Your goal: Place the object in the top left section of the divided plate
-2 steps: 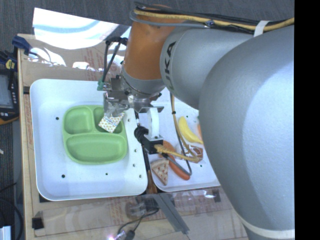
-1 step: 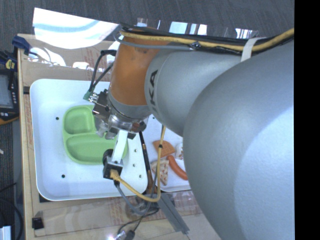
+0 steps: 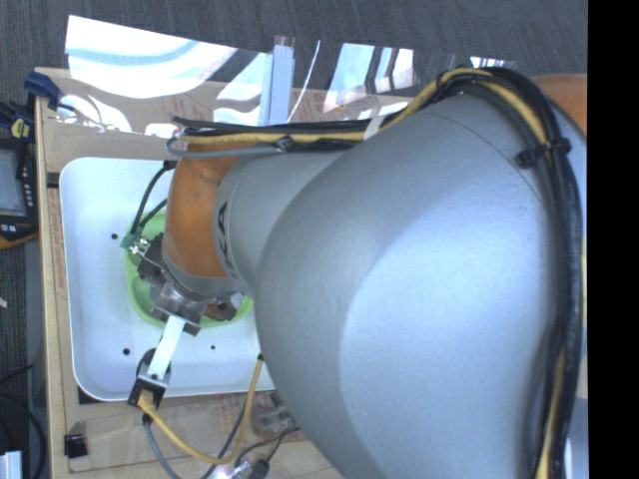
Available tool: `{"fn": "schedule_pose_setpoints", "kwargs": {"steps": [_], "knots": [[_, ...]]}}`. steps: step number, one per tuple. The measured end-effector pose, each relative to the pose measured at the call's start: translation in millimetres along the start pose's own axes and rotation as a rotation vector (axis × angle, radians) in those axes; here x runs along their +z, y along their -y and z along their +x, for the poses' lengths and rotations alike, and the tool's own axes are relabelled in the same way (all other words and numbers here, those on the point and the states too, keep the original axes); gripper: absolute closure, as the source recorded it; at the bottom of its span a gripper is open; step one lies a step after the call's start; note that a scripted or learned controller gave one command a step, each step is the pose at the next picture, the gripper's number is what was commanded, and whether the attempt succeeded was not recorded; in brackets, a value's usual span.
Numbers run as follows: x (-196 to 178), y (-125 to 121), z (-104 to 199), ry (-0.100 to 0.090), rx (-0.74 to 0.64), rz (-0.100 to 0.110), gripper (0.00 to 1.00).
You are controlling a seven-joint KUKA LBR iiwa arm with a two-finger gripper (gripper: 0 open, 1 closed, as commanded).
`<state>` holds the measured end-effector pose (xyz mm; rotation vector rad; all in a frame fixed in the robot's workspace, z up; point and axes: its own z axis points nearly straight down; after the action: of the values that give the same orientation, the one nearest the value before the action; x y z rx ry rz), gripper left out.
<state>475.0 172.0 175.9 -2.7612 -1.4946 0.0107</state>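
My arm (image 3: pixel 399 287) reaches in from the right edge of the tabletop (image 3: pixel 110 432), and its grey body covers most of the right side. The orange band (image 3: pixel 192 218) above my wrist stands over the white bin (image 3: pixel 90 267) at the left end of the tabletop, roughly at the bin's middle.

Below that band my wrist points down onto the green divided plate (image 3: pixel 137 302), which lies in the bin. Just 1 curved strip of the plate's rim shows on the wrist's left, and a small sliver shows on its right. The wrist hides the plate's sections, so I cannot tell which section I am over. I cannot tell where the object is, because everything under my wrist is covered. For the same reason I cannot tell whether my jaws are apart, together or clamped on anything.

A white bracket (image 3: pixel 165 352) slants from the wrist towards the bin's near left corner. A yellow cable (image 3: pixel 175 447) runs on from its lower end across the tabletop's near edge. A bundle of black and yellow cables (image 3: pixel 300 138) runs along the upper side of my arm, above the bin's far rim. A thin green wire (image 3: pixel 150 203) drops from that bundle towards the plate.
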Motion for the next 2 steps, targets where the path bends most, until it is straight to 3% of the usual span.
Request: {"fn": "schedule_pose_setpoints", "kwargs": {"steps": [1,2], "knots": [[-25,-131,-53,-0.004,0.129,0.000,1.00],[-6,-112,-8,-0.003,0.205,-0.001,1.00]]}}
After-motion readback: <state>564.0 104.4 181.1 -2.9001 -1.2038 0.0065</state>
